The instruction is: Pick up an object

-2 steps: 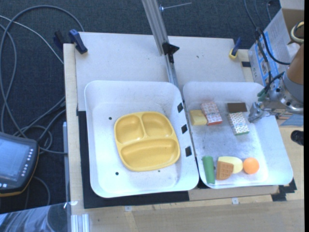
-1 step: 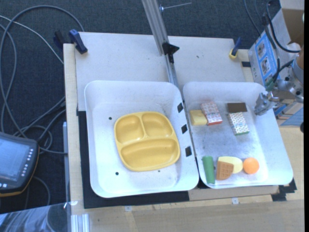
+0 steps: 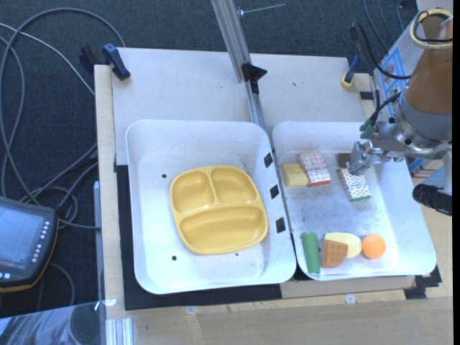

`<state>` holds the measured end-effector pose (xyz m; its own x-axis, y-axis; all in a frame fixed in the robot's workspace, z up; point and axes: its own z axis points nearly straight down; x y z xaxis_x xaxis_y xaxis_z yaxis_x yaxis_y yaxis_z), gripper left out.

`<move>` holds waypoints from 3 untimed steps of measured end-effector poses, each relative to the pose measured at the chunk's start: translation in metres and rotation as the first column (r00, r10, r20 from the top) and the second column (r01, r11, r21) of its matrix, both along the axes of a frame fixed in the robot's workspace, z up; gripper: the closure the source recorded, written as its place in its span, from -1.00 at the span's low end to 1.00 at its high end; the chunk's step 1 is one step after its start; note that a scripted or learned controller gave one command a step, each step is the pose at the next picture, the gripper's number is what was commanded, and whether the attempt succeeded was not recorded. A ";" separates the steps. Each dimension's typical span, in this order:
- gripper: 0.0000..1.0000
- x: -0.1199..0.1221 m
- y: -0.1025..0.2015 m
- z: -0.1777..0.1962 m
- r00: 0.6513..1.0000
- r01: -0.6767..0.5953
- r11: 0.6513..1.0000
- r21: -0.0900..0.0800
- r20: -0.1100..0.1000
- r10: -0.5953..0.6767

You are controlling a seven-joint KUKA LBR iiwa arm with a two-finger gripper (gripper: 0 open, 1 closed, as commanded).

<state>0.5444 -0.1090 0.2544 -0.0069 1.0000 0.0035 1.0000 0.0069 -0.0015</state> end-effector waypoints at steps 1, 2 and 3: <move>1.00 -0.012 0.043 -0.001 1.000 0.001 1.000 -0.001 -0.001 -0.001; 1.00 -0.032 0.093 -0.002 1.000 0.001 1.000 0.000 -0.002 -0.001; 1.00 -0.041 0.139 -0.001 1.000 0.000 1.000 0.000 -0.002 0.000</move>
<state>0.5037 0.0302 0.2536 -0.0065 1.0000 0.0035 1.0000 0.0065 -0.0034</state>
